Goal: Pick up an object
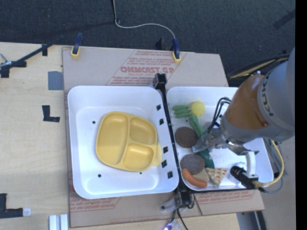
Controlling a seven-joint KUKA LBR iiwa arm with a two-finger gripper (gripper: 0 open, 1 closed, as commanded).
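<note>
We're looking down on a pale wood counter [29, 143] with a sheet of brown cardboard [144, 68] clamped on top, printed with red lettering, and dark carpet [192, 13] behind it where a thin white cable [144, 27] loops across. Two shallow white bins sit side by side on the cardboard. The left bin [81, 128] carries a yellow divided plate [127, 140] — glossy plastic, rounded corners, three compartments.

The right bin [225, 91] is where the pickable stuff is: a yellow ball [197, 109], green bean-like pieces [182, 111] beside it, two dark round patties [185, 137], a reddish sausage [194, 178] near the front rim and a tan wedge [217, 175] just beside it.

The arm [254, 109] covers much of that bin — grey shell, orange band. Its tool [205, 143] points down among the green pieces next to the upper patty, but it's dark and small in this view, so we can't tell how it's set or whether anything is in it. A teal-green bit [207, 158] lies just below it, partly hidden.
</note>
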